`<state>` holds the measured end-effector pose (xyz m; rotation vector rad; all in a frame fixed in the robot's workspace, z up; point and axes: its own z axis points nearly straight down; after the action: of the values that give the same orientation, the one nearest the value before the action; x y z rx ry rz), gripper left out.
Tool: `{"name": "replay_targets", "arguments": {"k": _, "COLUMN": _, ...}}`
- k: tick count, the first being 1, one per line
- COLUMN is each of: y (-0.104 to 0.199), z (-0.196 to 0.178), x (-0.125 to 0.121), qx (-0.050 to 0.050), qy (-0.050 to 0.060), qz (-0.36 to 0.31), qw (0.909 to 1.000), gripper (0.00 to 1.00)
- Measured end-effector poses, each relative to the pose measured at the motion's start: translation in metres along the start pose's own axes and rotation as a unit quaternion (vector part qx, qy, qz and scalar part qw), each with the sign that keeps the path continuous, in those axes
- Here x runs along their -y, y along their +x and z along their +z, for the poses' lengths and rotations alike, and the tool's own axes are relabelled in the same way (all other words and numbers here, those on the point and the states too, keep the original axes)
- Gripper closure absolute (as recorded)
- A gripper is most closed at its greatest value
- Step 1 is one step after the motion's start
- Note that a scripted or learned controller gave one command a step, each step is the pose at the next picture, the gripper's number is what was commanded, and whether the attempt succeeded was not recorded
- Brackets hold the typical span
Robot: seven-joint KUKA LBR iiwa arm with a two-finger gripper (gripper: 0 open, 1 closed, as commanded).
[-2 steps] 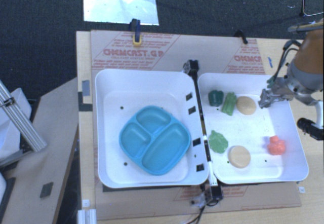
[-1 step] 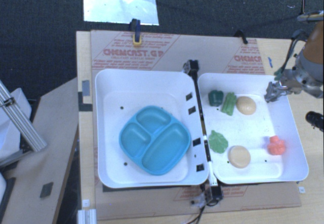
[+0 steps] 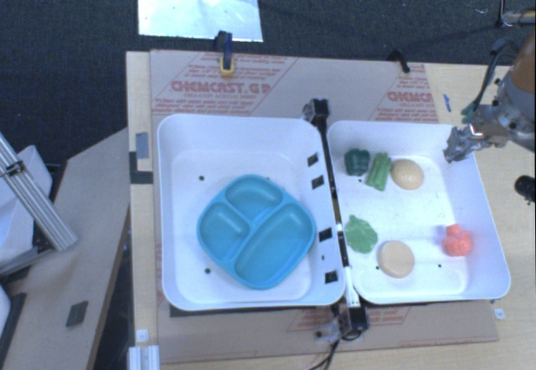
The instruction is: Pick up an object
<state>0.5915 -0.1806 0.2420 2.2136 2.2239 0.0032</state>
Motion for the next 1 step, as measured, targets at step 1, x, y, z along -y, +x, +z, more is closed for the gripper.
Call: {"name": "replay_targets", "arguments": {"k": 1, "y": 0.0481, "z": -0.006, "x": -0.0165, "qx": -0.001, "qy": 0.0, "qz": -0.002, "qw": 1.0, "gripper": 1.0}}
